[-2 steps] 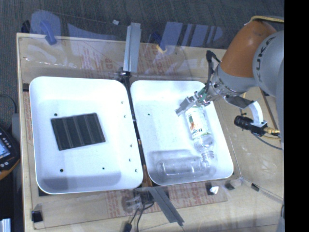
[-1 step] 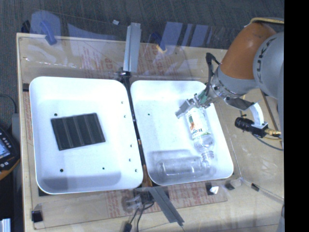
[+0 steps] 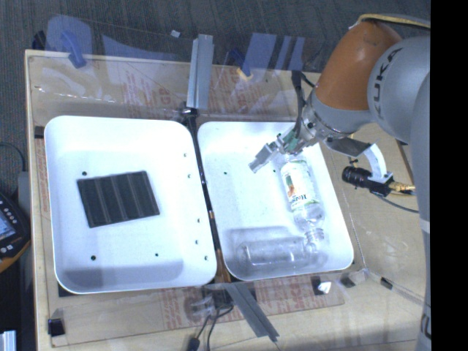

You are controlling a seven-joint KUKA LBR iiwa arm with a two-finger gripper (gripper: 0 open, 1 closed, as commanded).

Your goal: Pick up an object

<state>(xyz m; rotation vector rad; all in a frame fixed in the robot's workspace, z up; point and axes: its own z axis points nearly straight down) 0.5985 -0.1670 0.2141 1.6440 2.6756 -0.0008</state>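
Grey and orange, the arm (image 3: 373, 72) reaches in from the right over a pale wooden table (image 3: 110, 313) taped with clear plastic sheeting, a dark carpeted floor (image 3: 219, 6) behind it. Two shallow white bins sit side by side. The left bin (image 3: 66, 137) holds a flat black ribbed panel (image 3: 118, 198); the right bin (image 3: 234, 145) holds two clear plastic bottles. One bottle, with a white and orange label (image 3: 300, 189), lies lengthwise along the bin's right side; the other, unlabelled (image 3: 274, 248), lies across the near end, the two nearly meeting at the near right corner.

The gripper (image 3: 281, 148) hangs just above the top end of the labelled bottle (the base end, I think), and I cannot tell whether its fingers are spread or pressed together. Nothing shows between them, so I'd judge this the approach step, no grasp made yet. Next it would need to settle lower and straddle the bottle across its width; that smooth round plastic looks apt to roll or slip away.
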